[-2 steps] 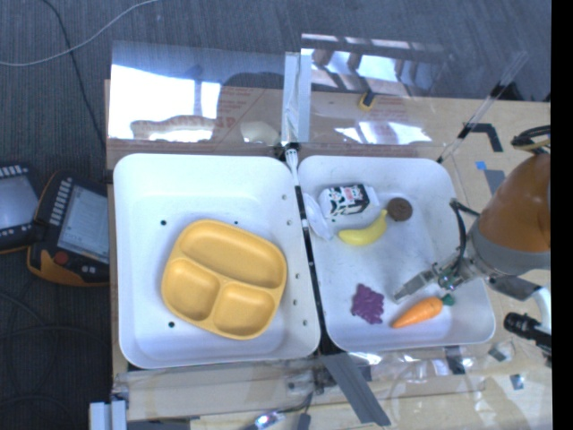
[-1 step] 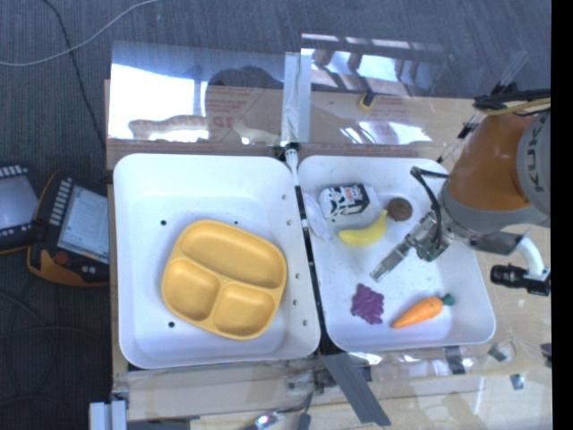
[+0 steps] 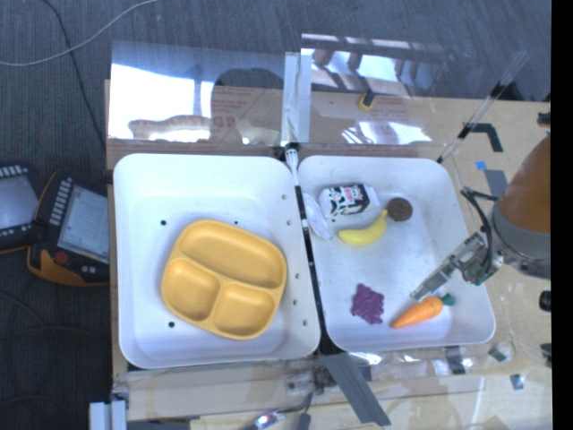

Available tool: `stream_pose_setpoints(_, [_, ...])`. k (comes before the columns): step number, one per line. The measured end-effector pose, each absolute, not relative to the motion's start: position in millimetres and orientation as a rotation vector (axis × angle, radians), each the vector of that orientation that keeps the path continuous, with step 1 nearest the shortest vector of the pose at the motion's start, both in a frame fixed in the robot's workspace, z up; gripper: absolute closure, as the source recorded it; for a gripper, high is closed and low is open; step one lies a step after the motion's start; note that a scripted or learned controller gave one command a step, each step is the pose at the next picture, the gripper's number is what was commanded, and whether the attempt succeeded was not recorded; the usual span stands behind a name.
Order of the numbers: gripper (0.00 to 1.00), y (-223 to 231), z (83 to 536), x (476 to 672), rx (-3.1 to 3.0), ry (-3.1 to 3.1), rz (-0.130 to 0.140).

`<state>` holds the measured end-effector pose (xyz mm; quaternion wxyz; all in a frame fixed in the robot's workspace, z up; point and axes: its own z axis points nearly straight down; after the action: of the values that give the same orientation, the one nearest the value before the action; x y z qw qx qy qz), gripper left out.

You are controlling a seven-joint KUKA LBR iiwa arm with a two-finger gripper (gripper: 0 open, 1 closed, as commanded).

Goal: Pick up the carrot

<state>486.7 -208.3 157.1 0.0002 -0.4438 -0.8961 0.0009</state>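
Note:
The carrot (image 3: 417, 313) is orange with a green top and lies near the front right corner of the right bin (image 3: 466, 325), its tip pointing left. My gripper (image 3: 424, 289) reaches in from the right at a slant and hovers just above and behind the carrot, close to its green end. Nothing shows in the gripper's hold.
In the right bin lie a purple grape bunch (image 3: 367, 304) left of the carrot, a banana (image 3: 363, 232), a brown ball (image 3: 399, 210) and a black-and-white carton (image 3: 345, 201) at the back. A yellow divided plate (image 3: 224, 278) sits in the left bin (image 3: 143, 195).

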Motion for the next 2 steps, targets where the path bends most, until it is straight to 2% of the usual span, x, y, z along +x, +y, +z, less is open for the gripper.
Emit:
stream_pose_setpoints(1, [0.0,-224,292,492.8,-1.416,-2.809,0.001])
stream_pose_setpoints(2, [0.0,-194,182,484.5,-1.32,-2.85,0.0])
